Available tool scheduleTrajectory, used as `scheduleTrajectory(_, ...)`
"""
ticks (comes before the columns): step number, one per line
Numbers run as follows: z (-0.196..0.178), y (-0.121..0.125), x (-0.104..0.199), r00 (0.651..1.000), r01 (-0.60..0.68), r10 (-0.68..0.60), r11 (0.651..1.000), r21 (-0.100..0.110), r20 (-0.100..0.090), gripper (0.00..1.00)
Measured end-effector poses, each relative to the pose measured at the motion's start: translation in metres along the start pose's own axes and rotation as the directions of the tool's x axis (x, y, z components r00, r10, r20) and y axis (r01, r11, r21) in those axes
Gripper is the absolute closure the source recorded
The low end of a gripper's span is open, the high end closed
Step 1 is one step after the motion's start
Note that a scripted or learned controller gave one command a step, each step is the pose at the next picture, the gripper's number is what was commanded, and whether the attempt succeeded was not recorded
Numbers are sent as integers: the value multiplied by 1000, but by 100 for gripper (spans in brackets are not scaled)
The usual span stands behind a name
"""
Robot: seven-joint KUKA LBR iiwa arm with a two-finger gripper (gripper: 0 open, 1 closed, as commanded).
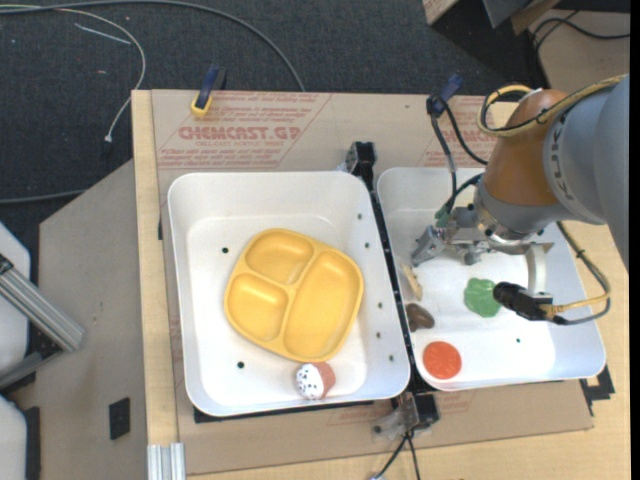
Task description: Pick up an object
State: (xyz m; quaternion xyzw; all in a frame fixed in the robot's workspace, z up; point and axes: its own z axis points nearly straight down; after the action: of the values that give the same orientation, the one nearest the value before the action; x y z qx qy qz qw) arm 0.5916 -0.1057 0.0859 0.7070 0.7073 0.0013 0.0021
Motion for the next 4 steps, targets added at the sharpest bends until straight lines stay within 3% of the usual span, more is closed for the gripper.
scheduleTrajectory(1, -10, -1, 1, 1000, -1, 1, 1000, 4, -2, 100)
scheduleTrajectory(3, -116, -10, 4, 1000, -1, 1, 1000, 1, -1, 100)
scheduleTrajectory(4, -177, -2, 2, 1000, 1, -1, 1000, -2, 0, 100)
